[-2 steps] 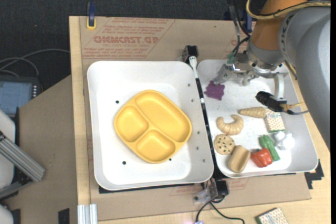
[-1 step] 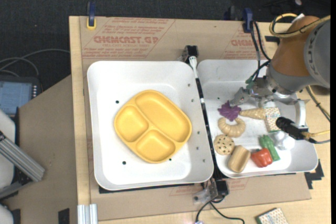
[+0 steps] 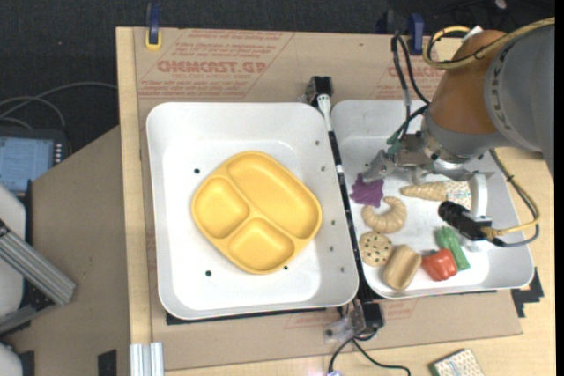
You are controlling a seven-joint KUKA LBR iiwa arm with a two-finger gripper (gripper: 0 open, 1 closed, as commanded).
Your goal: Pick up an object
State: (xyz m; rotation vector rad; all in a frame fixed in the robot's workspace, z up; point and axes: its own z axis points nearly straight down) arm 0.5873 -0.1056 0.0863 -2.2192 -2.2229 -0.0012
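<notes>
On the bench (image 3: 132, 189) sit two shallow white bins side by side: the left bin (image 3: 167, 136) carries a yellow divided plate (image 3: 256, 211), and the right bin (image 3: 352, 123) holds a scatter of toy foods, any of which could serve as the object to pick up. The arm (image 3: 502, 92) reaches in from the right with its orange band (image 3: 463, 97) above the wrist, and the gripper (image 3: 407, 156) hangs low over the upper middle of the right bin. Its state cannot be told from this slanted view, and nothing can be seen in its hold. Just beside it to the lower left lies a purple star-shaped piece (image 3: 367, 190); just below it lies a pale ridged pastry (image 3: 425, 189), and under that a curved croissant (image 3: 388, 215). Nearer the front edge are a chocolate-chip cookie (image 3: 374, 248), a tan bread roll (image 3: 401, 266), a red pepper (image 3: 440, 265) and a green piece (image 3: 450, 242), the last two touching. The step in hand looks like the approach, with a target being settled on before any grasp. The purple piece and the ridged pastry seem the likeliest candidates, being closest. The next move calls for centring over one item alone, coming down cleanly, and closing without nudging the neighbours, since the pastry and croissant lie near each other and a crowded grasp could slip
</notes>
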